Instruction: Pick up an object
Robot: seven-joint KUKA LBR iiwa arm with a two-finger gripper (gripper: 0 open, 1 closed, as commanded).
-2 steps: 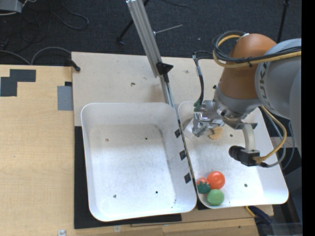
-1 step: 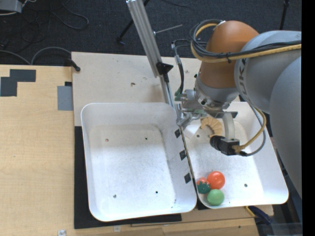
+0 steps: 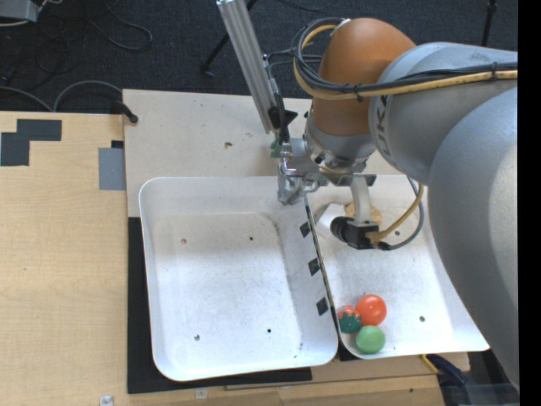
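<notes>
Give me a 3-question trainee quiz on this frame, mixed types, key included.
1. True or false: the red ball lies in the left bin.
2. Which thing touches the red ball? A) green ball B) hand C) aluminium bar
3. Fill in: the hand hangs over the far end of the ___ between the bins.

Key: 1 false, it lies in the right bin. 2 A. 3 divider.
</notes>
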